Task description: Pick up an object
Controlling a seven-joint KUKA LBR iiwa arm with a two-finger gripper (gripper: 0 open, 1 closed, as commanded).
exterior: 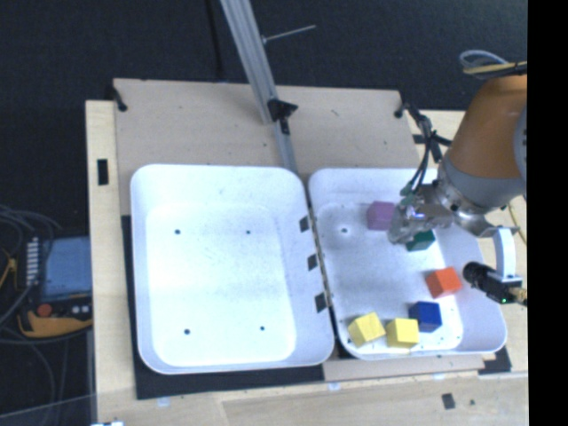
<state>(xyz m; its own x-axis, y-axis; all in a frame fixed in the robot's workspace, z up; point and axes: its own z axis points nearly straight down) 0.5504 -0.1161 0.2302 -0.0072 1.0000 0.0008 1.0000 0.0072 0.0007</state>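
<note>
One small dark-green block (421, 239) sits under the fingers (406, 229), grip state unclear.

- Left bin (222, 264) is wide open, loads of room.
- Right bin (355, 256): near edge crowded by two yellow blocks (383, 330), a blue cube (427, 314), an orange block (443, 281).
- Purple block (382, 215) and green block (421, 238) crowd the far part; the middle's free.
</note>
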